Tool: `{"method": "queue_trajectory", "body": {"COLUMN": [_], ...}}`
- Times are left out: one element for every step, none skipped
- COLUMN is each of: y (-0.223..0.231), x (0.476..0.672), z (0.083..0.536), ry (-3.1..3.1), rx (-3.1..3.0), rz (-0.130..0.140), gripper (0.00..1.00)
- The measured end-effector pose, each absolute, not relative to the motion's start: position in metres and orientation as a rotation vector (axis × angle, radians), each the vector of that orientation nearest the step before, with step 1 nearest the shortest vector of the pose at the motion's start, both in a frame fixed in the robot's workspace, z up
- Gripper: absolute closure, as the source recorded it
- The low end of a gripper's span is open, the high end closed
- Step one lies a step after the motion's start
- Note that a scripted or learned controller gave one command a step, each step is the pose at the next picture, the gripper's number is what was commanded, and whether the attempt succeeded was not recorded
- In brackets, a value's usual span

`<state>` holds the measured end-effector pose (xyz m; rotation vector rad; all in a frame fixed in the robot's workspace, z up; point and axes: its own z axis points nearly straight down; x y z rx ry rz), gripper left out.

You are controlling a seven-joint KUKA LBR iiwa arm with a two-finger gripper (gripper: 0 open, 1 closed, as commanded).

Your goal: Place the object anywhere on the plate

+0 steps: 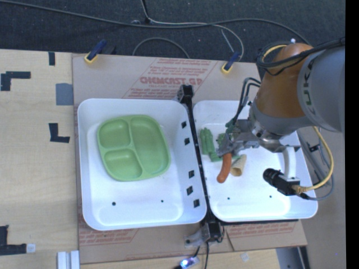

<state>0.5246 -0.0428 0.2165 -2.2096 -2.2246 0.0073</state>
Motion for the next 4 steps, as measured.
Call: {"method": "queue_trajectory", "body": {"y": [0.011, 0.069, 0.118, 0.165], "x": [0.529, 0.526, 0.521, 0.525], "z": [0.206, 0.215, 0.205, 0.217], "ry": [-2.222, -2.226, -2.225, -2.224], "rx": [-2.212, -2.209, -2.21, -2.214], "rz": [0.011, 0.009, 0.013, 0.011], "gripper": [1.0, 1.0, 1.0, 1.0]}}
